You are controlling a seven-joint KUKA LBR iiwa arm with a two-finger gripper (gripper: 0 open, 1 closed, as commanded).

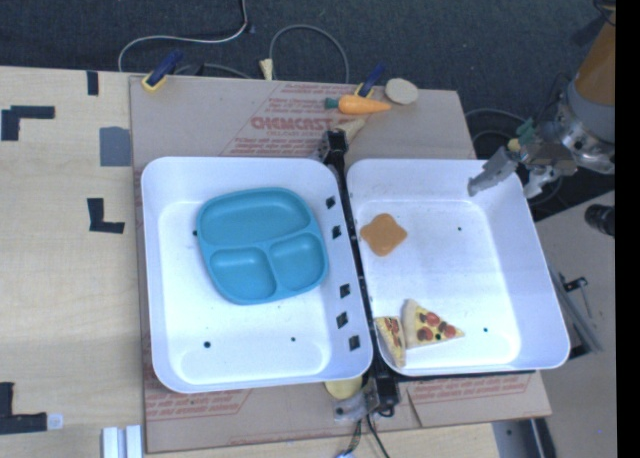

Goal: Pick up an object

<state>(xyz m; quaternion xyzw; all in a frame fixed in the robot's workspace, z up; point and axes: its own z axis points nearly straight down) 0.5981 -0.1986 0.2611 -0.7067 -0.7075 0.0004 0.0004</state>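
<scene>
Here, the right bin (520, 246) holds two things that could be picked up. An orange-brown flat piece (383, 234), roughly like a biscuit or toast, lies toward the bin's left wall, in its upper half. A toy pizza slice (430, 327) lies near the front of the same bin, its crust end close to the bin's front-left corner, well apart from the orange-brown piece. The hand (493, 178) hangs over the far right corner of this bin, away from both things, with nothing between its fingers; whether they are spread or closed I cannot tell. The left bin (165, 246) carries a blue divided plate (262, 245) lying flat near its middle. Both bins sit side by side on a cardboard sheet (290, 121) on the surface. On that cardboard, beyond the bins, lie a toy carrot (362, 104) and a small pale round thing (401, 92).
</scene>
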